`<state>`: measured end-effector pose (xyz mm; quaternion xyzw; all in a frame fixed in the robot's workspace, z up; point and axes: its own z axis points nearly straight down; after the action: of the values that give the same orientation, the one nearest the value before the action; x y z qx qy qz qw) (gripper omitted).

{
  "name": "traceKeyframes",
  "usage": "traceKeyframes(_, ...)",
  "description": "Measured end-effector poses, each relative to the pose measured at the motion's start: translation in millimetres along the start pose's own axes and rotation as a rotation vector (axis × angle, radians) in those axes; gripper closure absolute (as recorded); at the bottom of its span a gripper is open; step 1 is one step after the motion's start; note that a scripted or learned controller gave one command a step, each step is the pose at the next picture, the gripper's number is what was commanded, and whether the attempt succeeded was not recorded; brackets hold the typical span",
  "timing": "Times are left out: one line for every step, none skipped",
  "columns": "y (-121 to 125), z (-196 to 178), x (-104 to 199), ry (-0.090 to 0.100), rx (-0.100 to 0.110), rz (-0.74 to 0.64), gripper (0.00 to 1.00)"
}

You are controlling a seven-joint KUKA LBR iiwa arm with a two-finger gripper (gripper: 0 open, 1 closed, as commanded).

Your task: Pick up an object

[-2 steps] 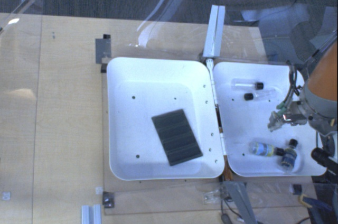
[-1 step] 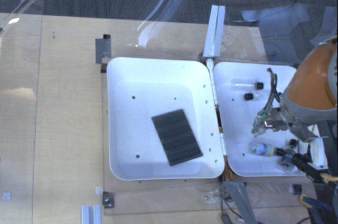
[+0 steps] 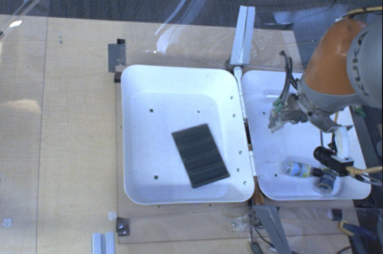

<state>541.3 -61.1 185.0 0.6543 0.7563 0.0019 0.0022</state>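
In the right bin, the gripper hovers near the left wall, finger state indeterminate; a small bottle lies toward the front edge. A dark ridged block rests in the left bin.

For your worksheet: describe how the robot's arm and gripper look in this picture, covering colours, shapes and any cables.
The arm is bulky and rounded, with a grey shell and a broad orange band above the wrist. Thin dark cables run beside the wrist down to the gripper, a small metallic grey unit with green bits near its top. It is too small and blurred to make out markings.
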Motion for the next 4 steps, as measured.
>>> traceKeyframes(-38, -19, -36, -0.001, 0.000, 0.113, 1.00)
traceKeyframes(-35, -30, -35, -0.003, -0.004, 0.106, 1.00)
traceKeyframes(-33, -40, -34, -0.004, -0.009, 0.099, 1.00)
traceKeyframes(-31, -51, -33, -0.006, -0.014, 0.091, 1.00)
